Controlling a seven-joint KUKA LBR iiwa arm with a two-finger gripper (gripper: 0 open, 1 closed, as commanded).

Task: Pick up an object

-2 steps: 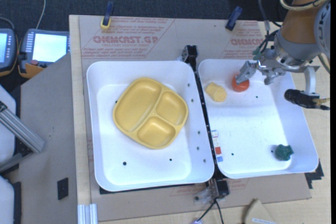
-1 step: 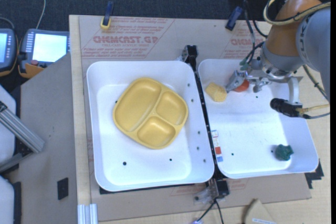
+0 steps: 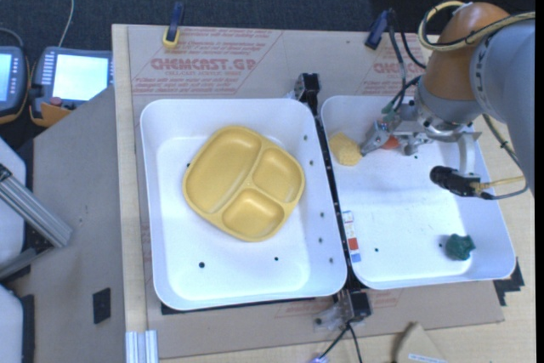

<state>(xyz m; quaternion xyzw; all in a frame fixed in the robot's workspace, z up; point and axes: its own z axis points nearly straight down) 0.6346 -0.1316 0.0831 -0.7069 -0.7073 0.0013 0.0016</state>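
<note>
On the bench you see two shallow white bins side by side, both of smooth plastic with rounded corners. Inside the left bin (image 3: 170,259) lies a yellow tray (image 3: 245,181), a rounded square of glossy plastic moulded into three compartments and turned at an angle to the bin walls.

Look next at the right bin (image 3: 408,259). A small yellow object (image 3: 346,150), rounded and matte like a soft lump, rests near the bin's upper left corner, close to the wall shared with the left bin. A small dark green object (image 3: 460,246), irregular and rough in outline, sits near the lower right corner, well apart from the yellow one.

Note the arm (image 3: 484,68): it enters from the right, grey with an orange band (image 3: 463,47) above the wrist, and bends down over the upper part of the right bin. You find the gripper (image 3: 378,140) pointing leftward, just beside the yellow object. A spot of orange-red shows at the gripper. You cannot tell from this view whether the claw is spread or pressed together, nor whether it touches the yellow object.
</note>
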